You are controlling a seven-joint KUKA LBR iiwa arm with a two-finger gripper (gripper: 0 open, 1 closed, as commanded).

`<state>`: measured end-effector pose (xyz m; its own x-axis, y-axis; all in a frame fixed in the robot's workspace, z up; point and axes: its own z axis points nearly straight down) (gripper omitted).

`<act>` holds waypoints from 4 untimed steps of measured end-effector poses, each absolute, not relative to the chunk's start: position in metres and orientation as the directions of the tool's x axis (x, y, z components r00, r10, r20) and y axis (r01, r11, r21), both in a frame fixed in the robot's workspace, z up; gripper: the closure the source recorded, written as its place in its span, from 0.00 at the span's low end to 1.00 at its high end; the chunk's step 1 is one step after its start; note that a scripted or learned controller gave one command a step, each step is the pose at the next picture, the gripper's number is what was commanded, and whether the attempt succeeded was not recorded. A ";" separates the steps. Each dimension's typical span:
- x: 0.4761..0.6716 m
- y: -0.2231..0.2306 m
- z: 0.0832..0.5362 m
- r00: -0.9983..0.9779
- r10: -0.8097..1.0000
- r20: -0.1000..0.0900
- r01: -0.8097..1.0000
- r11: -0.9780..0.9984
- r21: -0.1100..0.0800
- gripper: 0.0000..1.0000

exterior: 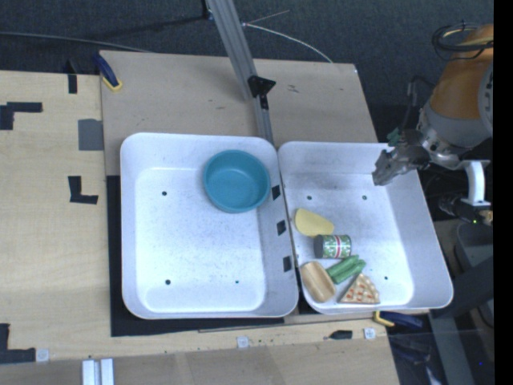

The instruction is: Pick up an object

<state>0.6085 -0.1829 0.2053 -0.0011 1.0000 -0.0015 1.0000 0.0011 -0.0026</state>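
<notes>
Dark grey metal, the gripper [388, 169] sits over the far right corner of the right bin [401, 239]. I see nothing between its fingers, and I cannot tell from here whether they stand wide or narrow. Behind it the arm [458, 103] runs off to the right, with its orange band above the wrist.

I count two shallow white bins, side by side, both with rounded corners and a fine dark speckle over the plastic floor. In the right bin I count five small things, all clustered at the near left: a yellow rounded lump [313, 222], a little can [333, 246] with a green label lying on its side just near of the lump, a green pod-shaped piece [345, 269] touching the can, a tan bread-like roll [317, 281] at the left wall, and a triangular pizza slice [360, 291], orange with a pale crust. All five lie well apart from the gripper.

The left bin [160, 255] holds one thing: a round, smooth blue bowl [236, 180] at its far right corner.
</notes>
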 end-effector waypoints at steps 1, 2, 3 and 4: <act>0.586 -0.132 0.218 -0.004 1.000 0.001 1.000 0.004 -0.002 1.00; 0.571 -0.075 0.212 -0.006 1.000 0.002 1.000 0.006 -0.004 1.00; 0.559 -0.027 0.209 -0.006 1.000 0.002 1.000 0.006 -0.004 1.00; 0.545 0.029 0.212 -0.007 1.000 0.002 1.000 0.007 -0.004 1.00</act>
